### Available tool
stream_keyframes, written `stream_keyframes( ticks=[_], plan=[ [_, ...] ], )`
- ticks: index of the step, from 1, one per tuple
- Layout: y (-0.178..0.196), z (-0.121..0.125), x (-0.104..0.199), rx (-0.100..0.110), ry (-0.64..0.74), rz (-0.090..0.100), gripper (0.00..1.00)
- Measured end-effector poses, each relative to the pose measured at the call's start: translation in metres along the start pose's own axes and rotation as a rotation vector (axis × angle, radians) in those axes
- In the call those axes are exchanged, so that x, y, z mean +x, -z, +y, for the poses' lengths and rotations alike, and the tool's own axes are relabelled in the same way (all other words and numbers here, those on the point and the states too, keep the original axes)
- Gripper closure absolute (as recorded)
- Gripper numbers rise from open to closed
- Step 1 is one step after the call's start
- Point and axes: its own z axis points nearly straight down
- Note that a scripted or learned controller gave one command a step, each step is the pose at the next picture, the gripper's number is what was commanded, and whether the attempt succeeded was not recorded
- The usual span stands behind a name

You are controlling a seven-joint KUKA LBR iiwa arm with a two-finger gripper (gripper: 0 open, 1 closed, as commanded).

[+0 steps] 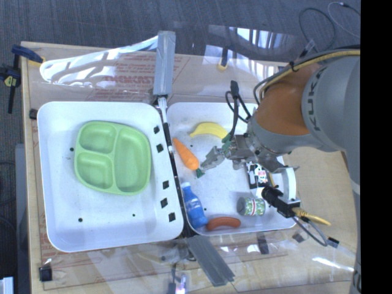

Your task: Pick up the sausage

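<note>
My gripper [207, 162] hangs open and empty beside the carrot [186, 154]. The sausage [223, 223] lies untouched at the bin's [184, 112] near edge, so the pick is all ahead.

- Sausage [223, 223], lower centre: smooth, glossy plastic look.
- Green divided plate [113, 157]: matt plastic.
- White bins [58, 182]: smooth, slightly shiny plastic.
- Tabletop [92, 72], upper left: clear glossy sheeting.

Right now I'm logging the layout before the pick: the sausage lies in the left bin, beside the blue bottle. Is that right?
Not quite. The camera view shows the sausage in the right bin, along its near edge, not the left one. The rest holds: it lies beside the blue bottle.
</note>
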Motion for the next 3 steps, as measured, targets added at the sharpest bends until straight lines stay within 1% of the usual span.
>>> stream_keyframes(
  ticks=[1,2,3],
  plan=[
    [-0.089,-0.004,-0.056,0.0,0.063,0.0,0.0],
    [0.061,0.006,-0.077,-0.004,0.08,-0.002,0.0],
    [-0.049,-0.012,-0.075,0.001,0.133,0.0,0.0]
  ],
)
